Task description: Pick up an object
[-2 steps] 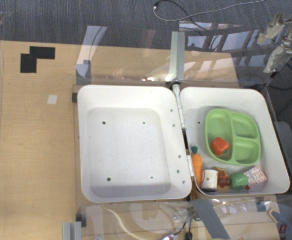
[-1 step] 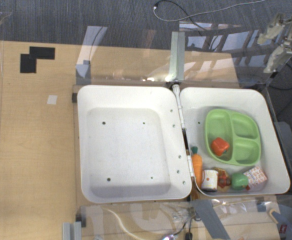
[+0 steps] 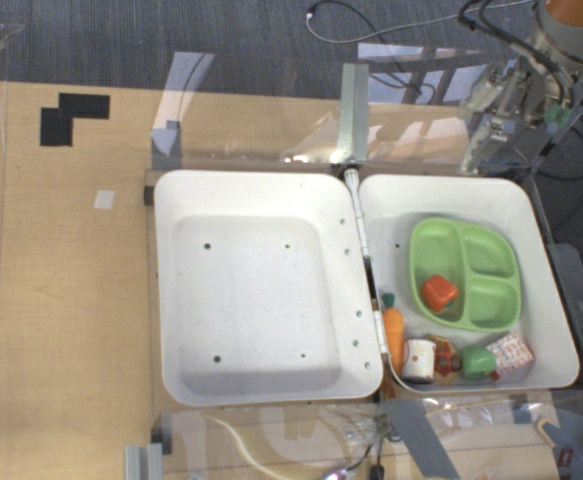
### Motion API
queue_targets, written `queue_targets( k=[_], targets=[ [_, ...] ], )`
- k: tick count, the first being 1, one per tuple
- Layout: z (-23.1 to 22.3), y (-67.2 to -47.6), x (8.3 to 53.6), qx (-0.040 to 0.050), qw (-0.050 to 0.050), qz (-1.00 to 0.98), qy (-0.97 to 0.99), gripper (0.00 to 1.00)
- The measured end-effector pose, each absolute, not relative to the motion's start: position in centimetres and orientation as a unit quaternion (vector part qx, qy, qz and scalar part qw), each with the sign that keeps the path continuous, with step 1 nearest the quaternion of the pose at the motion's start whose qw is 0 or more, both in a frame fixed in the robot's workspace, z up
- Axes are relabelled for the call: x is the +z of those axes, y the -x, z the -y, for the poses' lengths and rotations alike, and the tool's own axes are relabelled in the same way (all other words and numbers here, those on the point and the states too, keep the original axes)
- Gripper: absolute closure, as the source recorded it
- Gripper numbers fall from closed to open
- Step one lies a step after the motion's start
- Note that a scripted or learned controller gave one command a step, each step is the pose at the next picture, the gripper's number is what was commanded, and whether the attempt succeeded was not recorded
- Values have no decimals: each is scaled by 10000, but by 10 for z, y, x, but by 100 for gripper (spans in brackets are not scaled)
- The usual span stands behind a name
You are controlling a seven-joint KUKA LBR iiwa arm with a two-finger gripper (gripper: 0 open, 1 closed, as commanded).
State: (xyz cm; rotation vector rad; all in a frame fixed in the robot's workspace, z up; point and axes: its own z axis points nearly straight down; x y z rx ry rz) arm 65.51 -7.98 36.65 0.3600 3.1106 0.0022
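Arm (image 3: pixel 571 8) is reaching in from upper right, orange band showing at top corner; gripper (image 3: pixel 511 103) is hanging raised, pointing down-left, fingers too blurred to read.

camera: fixed overhead | slanted down | covers left bin (image 3: pixel 251 288) and right bin (image 3: pixel 451 208)

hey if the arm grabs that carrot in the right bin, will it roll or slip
The carrot looks smooth and tapered, so it may slip toward its thin end. It lies along the bin wall, beside the can, so it probably won't roll far. It looks like a light plastic toy.
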Motion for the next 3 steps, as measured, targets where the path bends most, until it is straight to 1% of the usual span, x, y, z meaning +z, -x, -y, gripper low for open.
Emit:
queue_targets(
  k=[1, 2, 3],
  targets=[
    [124, -639, 359, 4, 45, -9794, -2019, 0],
    [36, -639, 259, 14, 34, -9655, -2605, 0],
    [-46, -630, 192, 17, 26, -9430, -3327, 0]
  ],
)
